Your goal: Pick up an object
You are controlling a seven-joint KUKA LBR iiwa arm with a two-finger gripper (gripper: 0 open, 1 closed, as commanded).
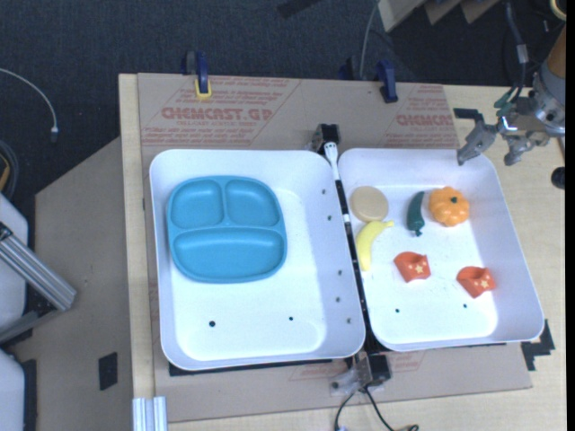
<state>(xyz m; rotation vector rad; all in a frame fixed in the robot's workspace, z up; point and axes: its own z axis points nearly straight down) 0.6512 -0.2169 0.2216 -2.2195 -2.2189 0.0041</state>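
**Pincer spread above the right bin's far right corner**

The pincer (490, 146) hangs at the far right corner of the worktop (135, 241), its two fingers spread apart with nothing between them, over the far rim of the right bin (512, 268). Nearest to it inside that bin lies an orange pumpkin (448, 206), with a dark green vegetable (416, 213) just beside it on the left. Farther toward the bin's left wall sit a round beige cookie (368, 204) and, touching its near edge, a yellow banana (369, 241). Two red pieces (412, 266) (476, 280) lie toward the middle, apart from each other. The near third of this bin is bare white floor, and so is the strip along its right wall.

The left bin (180, 321) holds a blue divided plate (227, 229) in its far left part; its near and right parts are open. Brown cardboard covers the worktop, held by blue clamps (199, 70) at the far edge. Dark carpet (108, 16) lies beyond.
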